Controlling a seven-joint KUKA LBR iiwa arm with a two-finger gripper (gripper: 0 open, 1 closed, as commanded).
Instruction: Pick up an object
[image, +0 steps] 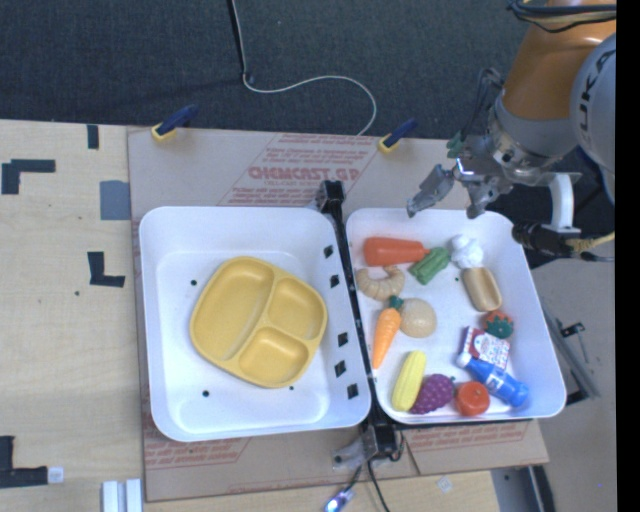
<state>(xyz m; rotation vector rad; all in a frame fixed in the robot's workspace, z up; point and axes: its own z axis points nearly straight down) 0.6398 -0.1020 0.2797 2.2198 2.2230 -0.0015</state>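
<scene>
The right bin (535, 290) holds several toy foods: a red sausage (393, 250), a green pepper (430, 265), a bread roll (482, 288), a carrot (385, 335), a corn cob (408, 380), purple grapes (433, 392), a tomato (472, 398) and a blue bottle (500, 382). My gripper (450, 198) hovers above the bin's far rim, behind the sausage and pepper. Its fingers are spread open with nothing between them.
The left bin (165, 300) holds a yellow divided plate (258, 320). A black divider (345, 300) runs between the two bins. In the right bin there are also a potato (417, 318), a strawberry (497, 323) and a red-and-white packet (485, 348).
</scene>
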